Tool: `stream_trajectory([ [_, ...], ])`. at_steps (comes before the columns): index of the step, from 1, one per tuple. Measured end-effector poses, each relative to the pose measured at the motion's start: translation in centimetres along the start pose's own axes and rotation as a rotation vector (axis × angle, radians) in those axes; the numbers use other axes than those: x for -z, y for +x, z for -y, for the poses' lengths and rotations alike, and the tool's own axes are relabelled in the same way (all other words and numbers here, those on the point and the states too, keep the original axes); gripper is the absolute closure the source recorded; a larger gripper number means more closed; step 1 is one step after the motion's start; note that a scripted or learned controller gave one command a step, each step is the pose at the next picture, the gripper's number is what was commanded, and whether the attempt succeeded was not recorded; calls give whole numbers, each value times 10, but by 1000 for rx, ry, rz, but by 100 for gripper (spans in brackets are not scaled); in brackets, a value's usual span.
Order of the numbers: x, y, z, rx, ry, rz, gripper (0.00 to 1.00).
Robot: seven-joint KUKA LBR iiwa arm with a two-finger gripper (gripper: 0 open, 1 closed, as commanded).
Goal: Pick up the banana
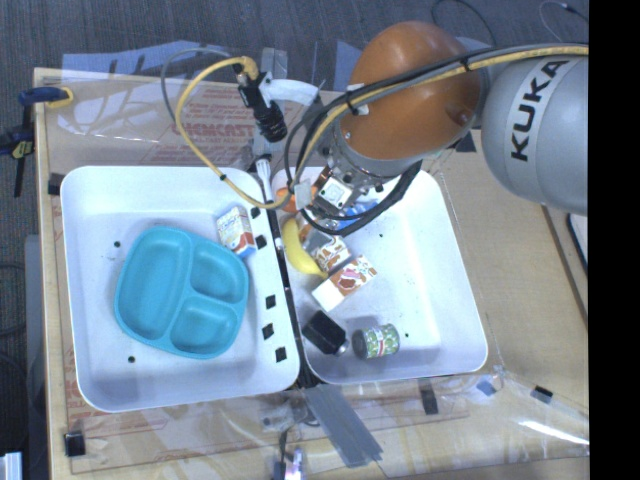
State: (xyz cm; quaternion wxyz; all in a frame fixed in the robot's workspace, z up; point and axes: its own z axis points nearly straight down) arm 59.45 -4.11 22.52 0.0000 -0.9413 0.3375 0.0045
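The yellow banana (pixel 298 252) lies in the right bin (pixel 450 268), at its left wall near the divider. Part of it is covered by a small red-and-white carton (pixel 333 253) and by the gripper. The gripper (pixel 320 216) hangs under the arm's orange band (pixel 415 88), directly above and slightly right of the banana's upper end. The wrist body hides much of the gripper, and I cannot tell whether it touches the banana.
A red-and-white box (pixel 345 280), a black block (pixel 322 331) and a green-lidded can (pixel 376 341) also sit in the right bin. The left bin (pixel 90 298) holds a blue divided tray (pixel 183 291) and a small carton (pixel 233 230). Yellow cable (pixel 200 78) loops behind the bins.
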Motion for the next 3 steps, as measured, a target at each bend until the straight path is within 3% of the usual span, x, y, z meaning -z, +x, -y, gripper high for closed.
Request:
stream_trajectory([
  [1, -137, 7, -78, -135, 0, 3, 100],
  [2, -3, 10, 6, -187, 1, -2, 100],
  [3, -138, 21, -46, 77, -1, 3, 100],
])
